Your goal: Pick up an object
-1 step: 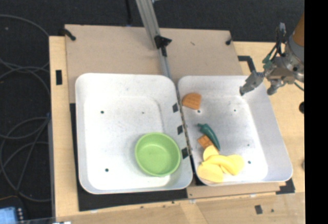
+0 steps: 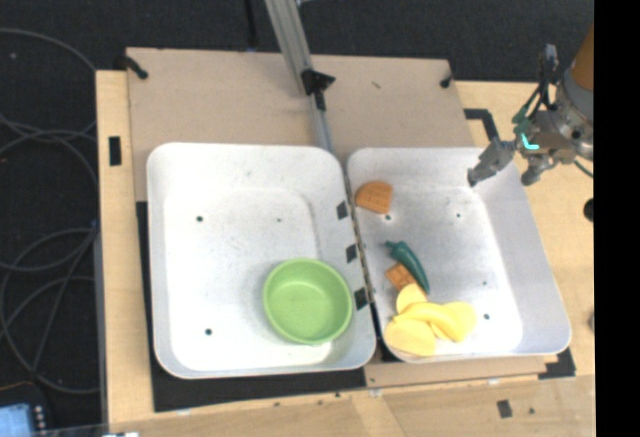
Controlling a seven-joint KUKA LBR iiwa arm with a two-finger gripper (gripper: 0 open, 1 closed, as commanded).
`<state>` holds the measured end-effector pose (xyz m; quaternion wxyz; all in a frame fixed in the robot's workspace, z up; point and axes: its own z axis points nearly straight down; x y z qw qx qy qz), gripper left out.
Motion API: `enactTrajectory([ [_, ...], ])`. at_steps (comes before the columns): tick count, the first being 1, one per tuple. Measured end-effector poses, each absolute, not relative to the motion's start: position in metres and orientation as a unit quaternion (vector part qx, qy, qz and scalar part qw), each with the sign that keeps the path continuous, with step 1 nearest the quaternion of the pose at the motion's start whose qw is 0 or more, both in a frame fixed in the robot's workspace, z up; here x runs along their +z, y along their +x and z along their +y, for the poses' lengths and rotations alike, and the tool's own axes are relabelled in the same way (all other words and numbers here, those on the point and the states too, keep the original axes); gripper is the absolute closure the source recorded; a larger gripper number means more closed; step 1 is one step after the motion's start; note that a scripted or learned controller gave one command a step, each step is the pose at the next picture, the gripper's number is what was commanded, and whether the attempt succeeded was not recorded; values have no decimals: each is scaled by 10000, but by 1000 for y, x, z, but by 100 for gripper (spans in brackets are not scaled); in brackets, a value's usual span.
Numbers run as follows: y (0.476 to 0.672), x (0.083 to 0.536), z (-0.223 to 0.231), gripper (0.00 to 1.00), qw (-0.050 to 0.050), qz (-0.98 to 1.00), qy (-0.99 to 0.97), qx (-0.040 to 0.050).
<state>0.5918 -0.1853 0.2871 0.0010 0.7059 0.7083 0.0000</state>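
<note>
We see the gripper at the right edge of the view, hanging over the upper right rim of the right bin. Its two fingers stand apart, one pointing down-left over the bin's edge and the other to its right, with nothing between them. We judge that the arm is at the approach step: no object has been chosen by contact yet, and the pick itself is not yet begun.

The candidates lie well apart from the gripper. In the right bin, a small orange piece sits near the upper left corner, just beside the divider between the bins. Lower down, a dark green item lies at a slant, touching or nearly touching a small brown block. Below these, a cluster of yellow pieces fills the lower left corner. In the left bin, a green bowl stands upright near the lower right corner.

For the next move, we think the gripper must travel left and down into the right bin, centre its open fingers over one item, then descend. The orange piece looks the easiest target, since it lies alone; the yellow cluster is crowded against the bin wall, which could block a finger.
</note>
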Motion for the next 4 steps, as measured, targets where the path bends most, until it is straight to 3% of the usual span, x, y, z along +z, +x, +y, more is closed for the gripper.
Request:
enactTrajectory([
  [3, 594, 148, -197, 0, -6, 7062, 7080, -16],
  [4, 596, 162, -198, 100, 28, 7052, 7090, 7],
])
